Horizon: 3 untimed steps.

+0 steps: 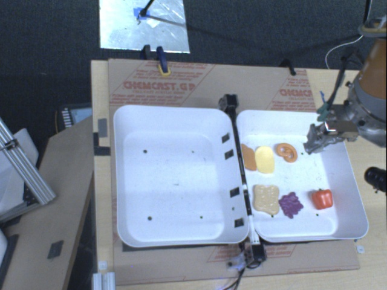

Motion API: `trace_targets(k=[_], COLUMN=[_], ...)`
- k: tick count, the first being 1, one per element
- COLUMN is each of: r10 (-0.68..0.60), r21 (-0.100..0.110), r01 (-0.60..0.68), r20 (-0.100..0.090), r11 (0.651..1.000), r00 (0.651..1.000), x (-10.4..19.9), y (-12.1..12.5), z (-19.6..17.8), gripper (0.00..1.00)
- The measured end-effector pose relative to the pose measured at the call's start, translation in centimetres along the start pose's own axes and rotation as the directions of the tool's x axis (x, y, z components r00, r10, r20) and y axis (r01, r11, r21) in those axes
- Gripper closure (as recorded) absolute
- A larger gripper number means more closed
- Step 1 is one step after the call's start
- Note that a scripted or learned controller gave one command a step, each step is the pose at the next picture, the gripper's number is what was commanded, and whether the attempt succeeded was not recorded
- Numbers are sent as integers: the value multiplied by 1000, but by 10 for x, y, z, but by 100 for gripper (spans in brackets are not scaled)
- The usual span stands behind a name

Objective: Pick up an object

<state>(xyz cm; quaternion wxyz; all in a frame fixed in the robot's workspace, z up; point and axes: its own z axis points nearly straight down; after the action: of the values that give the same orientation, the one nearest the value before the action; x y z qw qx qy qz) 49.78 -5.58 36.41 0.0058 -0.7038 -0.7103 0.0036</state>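
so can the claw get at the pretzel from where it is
Probably yes. The claw hangs just to the right of the pretzel in the right bin, with bare floor between them and the nearest neighbour, the yellow piece, standing apart.

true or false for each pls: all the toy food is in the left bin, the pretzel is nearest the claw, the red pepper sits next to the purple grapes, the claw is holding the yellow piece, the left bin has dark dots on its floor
1. All the toy food is in the left bin. False: every piece lies in the right bin.
2. The pretzel is the piece nearest the claw. True.
3. The red pepper sits beside the purple grapes. True: they lie side by side near the bin's front, apart.
4. The claw is holding the yellow piece. False: it lies on the bin floor, left of the pretzel, beside an orange piece.
5. The left bin has small dark dots on its floor. True.
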Motion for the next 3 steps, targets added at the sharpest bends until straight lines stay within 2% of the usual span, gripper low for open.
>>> trace_targets(k=[1,2,3], r10=[0,14,2], r21=[-31,-21,0], r01=[0,-14,-2], r20=[2,5,2], r11=[1000,1000,1000], r00=[1000,1000,1000], x=[52,-15,39], y=[10,-15,25], z=[-136,-174,26], gripper=[100,100,100])
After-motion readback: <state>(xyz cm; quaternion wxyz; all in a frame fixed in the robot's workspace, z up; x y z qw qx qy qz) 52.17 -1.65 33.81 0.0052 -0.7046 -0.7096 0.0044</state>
